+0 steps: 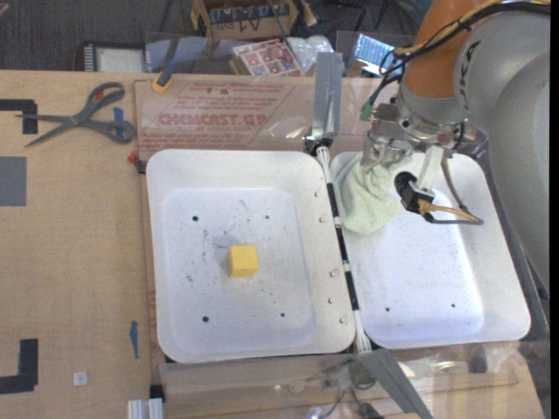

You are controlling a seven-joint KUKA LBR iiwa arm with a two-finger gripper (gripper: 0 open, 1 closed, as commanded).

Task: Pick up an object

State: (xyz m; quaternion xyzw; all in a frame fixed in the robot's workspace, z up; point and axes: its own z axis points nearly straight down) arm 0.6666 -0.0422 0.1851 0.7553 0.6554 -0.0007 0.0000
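Taking the dividing seam between the two shallow white plastic bins as the landmark, and starting at the near edge of the pale wooden desk [70, 260], the left bin [175, 190] is sitting just left of that seam and the right bin [489, 312] just right of it, their rims touching along it. A small yellow foam-like cube [244, 261] is lying well left of the seam, about midway up the left bin's floor, alone and apart from the walls. Farther back, a crumpled pale green cloth [365, 201] is lying just right of the seam in the far left corner of the right bin, bunching up toward the end effector [385, 157], which is hanging directly over its upper folds beneath the grey arm with the orange band [445, 24]. The cloth appears to be rising into the end effector, but whether the fingers are closing on it or merely touching it cannot be told from here. The cloth is looking light, soft and limp, so pinching a raised fold near its top is likely the surest hold; the cube is looking light and fairly firm, suiting a grip across opposite flat faces. Farthest back, well left of the seam, grey-handled scissors [87, 119] are lying on the desk.
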